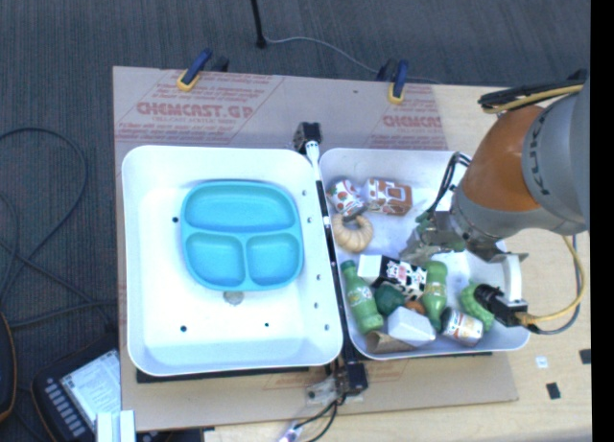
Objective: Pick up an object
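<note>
Hovering over glossy green bottles (436, 287) in the right bin (384, 164), gripper (429, 239), jaw state unclear.

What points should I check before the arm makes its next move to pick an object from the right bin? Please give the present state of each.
1. Gripper is above the right bin: ok.
2. Objects are available below it, such as the green bottle and the cow-pattern item: ok.
3. Fingers open for the grasp: cannot tell.
4. Target stands free of neighbours: not ok, the objects lie crowded and touching.
5. Something already between the fingers: cannot tell.
6. Left bin holds the blue tray, away from the arm: ok.
</note>
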`<state>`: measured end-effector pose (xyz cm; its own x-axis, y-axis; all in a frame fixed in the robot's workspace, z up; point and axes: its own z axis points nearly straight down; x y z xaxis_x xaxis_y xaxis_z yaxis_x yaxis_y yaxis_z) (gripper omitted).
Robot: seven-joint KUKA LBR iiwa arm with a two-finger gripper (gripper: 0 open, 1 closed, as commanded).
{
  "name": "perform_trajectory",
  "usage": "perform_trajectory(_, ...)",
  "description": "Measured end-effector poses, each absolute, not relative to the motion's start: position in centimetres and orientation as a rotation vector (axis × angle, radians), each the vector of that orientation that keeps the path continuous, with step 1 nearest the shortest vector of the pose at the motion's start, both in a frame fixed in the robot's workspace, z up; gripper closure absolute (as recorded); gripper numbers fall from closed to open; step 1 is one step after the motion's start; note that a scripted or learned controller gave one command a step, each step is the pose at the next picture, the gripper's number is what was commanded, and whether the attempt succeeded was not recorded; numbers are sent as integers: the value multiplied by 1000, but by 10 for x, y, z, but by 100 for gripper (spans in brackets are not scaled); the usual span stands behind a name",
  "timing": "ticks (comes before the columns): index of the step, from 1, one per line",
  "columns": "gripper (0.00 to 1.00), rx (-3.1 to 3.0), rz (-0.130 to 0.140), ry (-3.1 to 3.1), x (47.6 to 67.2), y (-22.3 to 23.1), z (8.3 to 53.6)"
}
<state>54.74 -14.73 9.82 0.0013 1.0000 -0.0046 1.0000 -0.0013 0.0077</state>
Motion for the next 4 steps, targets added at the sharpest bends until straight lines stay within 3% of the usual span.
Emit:
perform_trajectory(1, 0, 2217, 3, 2214, 547, -147, 98)
perform_trajectory(2, 100, 2217, 2, 2214, 547, -147, 108)
perform_trajectory(3, 100, 2217, 5, 2218, 544, -204, 89)
perform_trajectory(4, 100, 2216, 4, 2222, 617, -129, 228)
